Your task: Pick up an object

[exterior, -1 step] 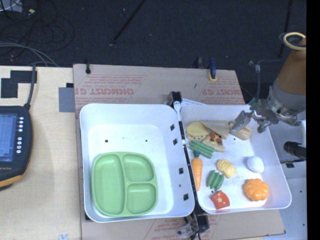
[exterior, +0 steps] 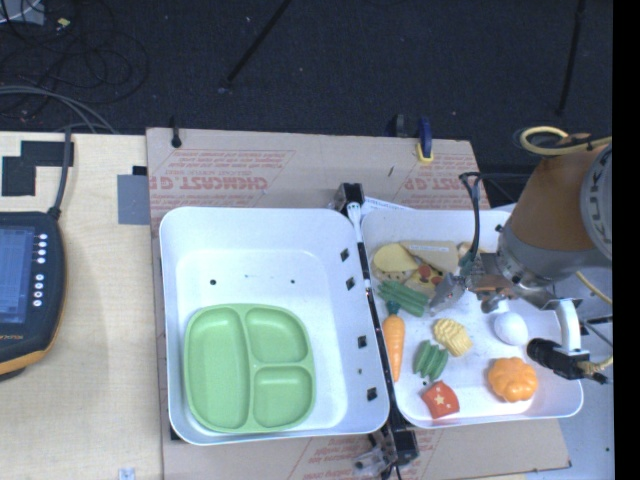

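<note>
My gripper (exterior: 452,290) hangs low over the back of the right bin (exterior: 560,403), reaching in from the right under the orange-banded wrist. It sits just right of a long green vegetable (exterior: 405,297) and a yellow piece (exterior: 394,260), and just above a corn cob (exterior: 452,336). Nothing shows held in it. A white egg (exterior: 510,326) lies right of the corn. Nearer the front lie a carrot (exterior: 393,344), a small green pepper (exterior: 430,360), a red piece (exterior: 440,398) and an orange pumpkin (exterior: 512,379).
The left bin (exterior: 200,233) holds a green divided plate (exterior: 249,367) at its front. A black divider (exterior: 362,298) separates the bins. A tablet (exterior: 22,283) lies at the far left of the bench. Cables hang by the arm at right.
</note>
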Controlling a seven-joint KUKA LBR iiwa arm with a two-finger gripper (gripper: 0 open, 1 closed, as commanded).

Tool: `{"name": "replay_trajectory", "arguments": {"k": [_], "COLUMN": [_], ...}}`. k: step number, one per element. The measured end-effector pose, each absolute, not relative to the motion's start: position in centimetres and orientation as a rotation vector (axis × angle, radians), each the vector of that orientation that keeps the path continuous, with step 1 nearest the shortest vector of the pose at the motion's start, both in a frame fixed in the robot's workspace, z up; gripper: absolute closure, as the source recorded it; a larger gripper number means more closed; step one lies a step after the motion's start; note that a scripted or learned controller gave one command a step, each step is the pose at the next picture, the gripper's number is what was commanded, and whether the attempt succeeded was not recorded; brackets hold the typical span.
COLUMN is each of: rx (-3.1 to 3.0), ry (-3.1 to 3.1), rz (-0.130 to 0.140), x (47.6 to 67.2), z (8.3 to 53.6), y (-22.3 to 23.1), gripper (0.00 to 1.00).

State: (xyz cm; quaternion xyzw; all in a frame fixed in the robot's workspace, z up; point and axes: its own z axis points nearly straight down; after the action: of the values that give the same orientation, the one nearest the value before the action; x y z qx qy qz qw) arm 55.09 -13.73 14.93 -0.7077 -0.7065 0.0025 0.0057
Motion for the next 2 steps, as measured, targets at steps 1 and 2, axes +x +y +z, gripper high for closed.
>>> {"name": "replay_trajectory", "arguments": {"k": [1,2], "rx": [-2.217,-2.219], "ry": [-2.217,-2.215], "rz": [0.005,0.005], "x": [51.5,49.0], "z": [16.1,9.7], "y": [-10.3,-10.1], "gripper": [0.00,0.00]}}
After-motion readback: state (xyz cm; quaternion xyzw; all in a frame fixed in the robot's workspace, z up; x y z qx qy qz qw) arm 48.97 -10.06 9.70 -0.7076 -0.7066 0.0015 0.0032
